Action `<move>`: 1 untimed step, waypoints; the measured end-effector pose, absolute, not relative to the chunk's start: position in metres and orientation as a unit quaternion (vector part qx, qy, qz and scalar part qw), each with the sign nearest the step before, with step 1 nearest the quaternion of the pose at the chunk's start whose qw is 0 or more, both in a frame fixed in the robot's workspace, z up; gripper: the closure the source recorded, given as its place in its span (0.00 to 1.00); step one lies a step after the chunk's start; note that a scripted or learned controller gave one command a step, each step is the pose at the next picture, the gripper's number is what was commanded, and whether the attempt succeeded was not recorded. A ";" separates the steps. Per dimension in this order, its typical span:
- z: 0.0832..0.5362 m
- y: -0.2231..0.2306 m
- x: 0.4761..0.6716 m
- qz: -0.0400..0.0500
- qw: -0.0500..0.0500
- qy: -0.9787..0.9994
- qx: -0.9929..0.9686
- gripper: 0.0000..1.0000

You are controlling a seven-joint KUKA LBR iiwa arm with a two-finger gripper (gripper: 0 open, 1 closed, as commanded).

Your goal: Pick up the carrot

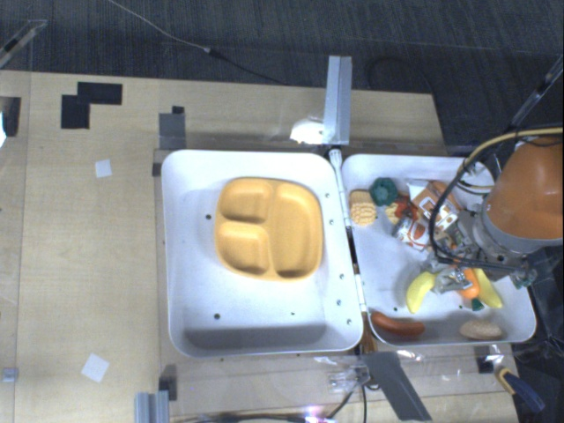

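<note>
Camera view, looking down on both bins.

Left bin [189, 236]: holds a yellow divided plate [269, 227], upright, sitting toward the far half. Nothing of mine there.

Right bin [379, 263]: crowded. Far side, near the divider: a corn cob [361, 207], with a dark green vegetable [384, 190] just beside it. A snack packet [421, 211] lies behind my wrist. Near side: a banana [419, 290], a sausage [398, 325] along the near wall, and a potato [481, 329] in the near right corner.

The carrot [476, 282]: orange, with a bit of green at its near end, lying in the right part of the right bin, between the banana and a yellow piece [490, 296] that touches or overlaps it; I cannot separate the two cleanly.

My claw [455, 277] is down among the cables, right at the carrot's left end, touching or nearly so. The wrist and wiring cover it: I cannot tell how it is set, nor whether anything is in it.

Progress, as I judge it: approach done, claw at the target. The carrot appears to rest on the bin floor, so I count the grasp unconfirmed and the lift not yet done. Left to do: secure the carrot without dragging the yellow piece along, then raise it.
</note>
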State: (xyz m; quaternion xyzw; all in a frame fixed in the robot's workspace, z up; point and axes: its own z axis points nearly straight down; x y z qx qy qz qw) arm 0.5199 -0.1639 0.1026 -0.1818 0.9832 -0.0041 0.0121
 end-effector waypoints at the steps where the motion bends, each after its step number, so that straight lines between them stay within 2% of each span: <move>1: 0.091 -0.202 0.508 -0.002 0.009 0.959 -0.285 1.00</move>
